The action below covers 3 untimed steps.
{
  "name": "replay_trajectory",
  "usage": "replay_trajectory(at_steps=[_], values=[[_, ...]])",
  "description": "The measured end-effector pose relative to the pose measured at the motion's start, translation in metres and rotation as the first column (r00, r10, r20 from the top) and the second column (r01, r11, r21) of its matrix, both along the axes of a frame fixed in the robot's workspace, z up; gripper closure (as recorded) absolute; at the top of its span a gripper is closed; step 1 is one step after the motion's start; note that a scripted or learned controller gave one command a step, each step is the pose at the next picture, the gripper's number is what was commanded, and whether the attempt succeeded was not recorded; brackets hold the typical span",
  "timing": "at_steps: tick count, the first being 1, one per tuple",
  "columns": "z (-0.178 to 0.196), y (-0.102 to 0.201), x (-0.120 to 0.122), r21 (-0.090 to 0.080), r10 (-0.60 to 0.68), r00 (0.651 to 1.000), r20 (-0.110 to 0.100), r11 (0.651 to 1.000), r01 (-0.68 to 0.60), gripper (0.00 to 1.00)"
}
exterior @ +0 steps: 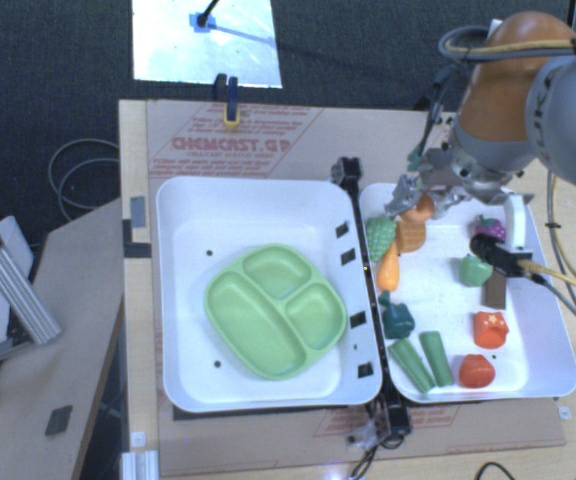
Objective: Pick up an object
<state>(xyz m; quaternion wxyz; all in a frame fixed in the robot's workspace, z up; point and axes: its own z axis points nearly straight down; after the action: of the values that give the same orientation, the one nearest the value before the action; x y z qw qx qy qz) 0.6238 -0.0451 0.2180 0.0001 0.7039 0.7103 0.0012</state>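
Now, from the overhead camera:
Arm: the grey arm with the orange band point(513, 63) is reaching in from the right and hanging over the back of the right bin.
Gripper: the two-finger metal gripper point(420, 196) is pointing down at the back left corner of the right shallow white bin point(553, 353); whether it is released or clenched, I cannot tell from where I am standing.
Nearest things: an orange rounded toy piece point(411, 232) is lying just under the gripper, beside a green ridged toy vegetable point(380, 236), with an orange toy carrot point(389, 268) lying just in front of them by the divider.
Middle of the right bin: a dark teal toy piece point(398, 319) is sitting near the left wall, and two long green toy pods point(420, 358) are lying side by side toward the front.
Right side: a green toy pepper point(475, 269), a purple toy piece point(491, 230), a red-orange toy block point(489, 328) and a red toy tomato point(476, 370) are lying spread apart.
Left bin: a light green divided plastic plate point(275, 310) is lying flat in the left shallow white bin point(198, 218).
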Motion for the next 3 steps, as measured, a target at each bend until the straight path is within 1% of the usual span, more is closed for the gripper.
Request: replay_trajectory(at_steps=[1, 2, 3], values=[[0.001, 0.048, 0.004, 0.0, -0.001, 1.0, 0.001, 1.0, 0.001, 1.0], [0.006, 0.029, 0.002, -0.001, -0.009, 1.0, 0.0, 1.0, 0.009, 1.0], [0.002, 0.03, 0.003, -0.002, -0.007, 1.0, -0.001, 1.0, 0.007, 1.0]])
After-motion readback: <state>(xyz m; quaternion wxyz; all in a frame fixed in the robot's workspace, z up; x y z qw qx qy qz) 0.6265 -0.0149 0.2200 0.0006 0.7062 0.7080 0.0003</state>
